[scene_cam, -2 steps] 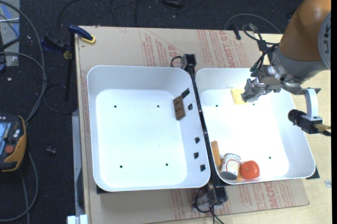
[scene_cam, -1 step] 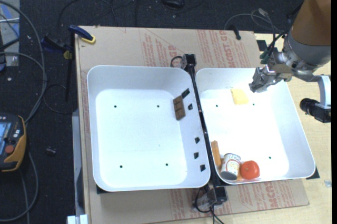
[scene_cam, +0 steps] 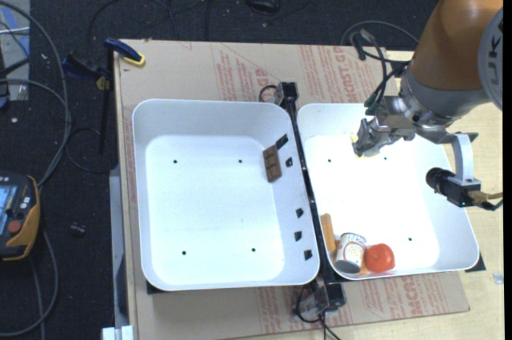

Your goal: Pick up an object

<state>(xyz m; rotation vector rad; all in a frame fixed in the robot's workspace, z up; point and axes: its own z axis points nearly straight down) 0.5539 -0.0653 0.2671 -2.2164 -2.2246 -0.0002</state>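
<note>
White bins (scene_cam: 160,122) sit side by side; the objects lie bunched in the right bin's near-left corner: a red ball (scene_cam: 380,257), a small can (scene_cam: 349,249) touching it, and an orange stick (scene_cam: 327,231) along the wall. The gripper (scene_cam: 367,140) hangs over the far part of that bin, well apart from them, with nothing visibly held; whether it is apart or together I cannot tell. Likely risks: a descent here meets bare floor, and in the corner the wall could block a finger, or the ball and can could roll away when nudged.
</note>
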